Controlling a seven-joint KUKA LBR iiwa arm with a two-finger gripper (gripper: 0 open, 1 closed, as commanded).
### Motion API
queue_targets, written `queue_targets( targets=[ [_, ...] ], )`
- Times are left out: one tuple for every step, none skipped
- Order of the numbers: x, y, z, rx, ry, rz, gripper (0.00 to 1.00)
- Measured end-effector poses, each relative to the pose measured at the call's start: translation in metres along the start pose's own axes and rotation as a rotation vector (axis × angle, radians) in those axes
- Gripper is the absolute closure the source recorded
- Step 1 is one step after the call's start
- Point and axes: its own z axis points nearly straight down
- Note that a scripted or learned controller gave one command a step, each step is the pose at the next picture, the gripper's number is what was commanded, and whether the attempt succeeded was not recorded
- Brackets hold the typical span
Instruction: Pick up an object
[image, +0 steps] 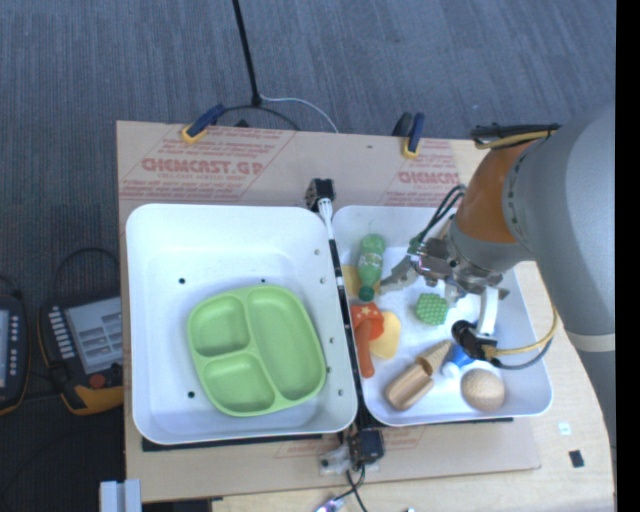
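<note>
My gripper (436, 282) hangs low over the middle of the right bin (525, 330), below the arm's orange band. A small green bumpy object (432, 309) lies just under it, touching or nearly touching. To the left a green bottle (371, 260) lies along the bin's left side. Nearer the front lie a red and orange piece (366, 322), a yellow piece (387, 336), a tan wooden cylinder (410, 382), a beige ball (483, 388) and a small blue and white item (458, 358). Nothing shows as lifted off the bin floor.
The left bin (160, 260) holds a light green divided plate (256, 348). A ridge between the bins runs down the middle. The arm's grey body covers the right bin's far right corner. Clamps and cables sit at the board's back edge.
</note>
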Motion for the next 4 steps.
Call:
queue_targets(
  targets=[
    [-0.049,-0.031,-0.001,-0.007,0.002,-0.454,0.0],
    [-0.043,0.077,0.002,-0.003,0.001,-0.517,0.0],
    [-0.05,-0.034,-0.001,-0.004,0.001,-0.512,0.0],
    [0.006,0.004,0.0,-0.007,0.001,-0.512,0.0]
  ],
)
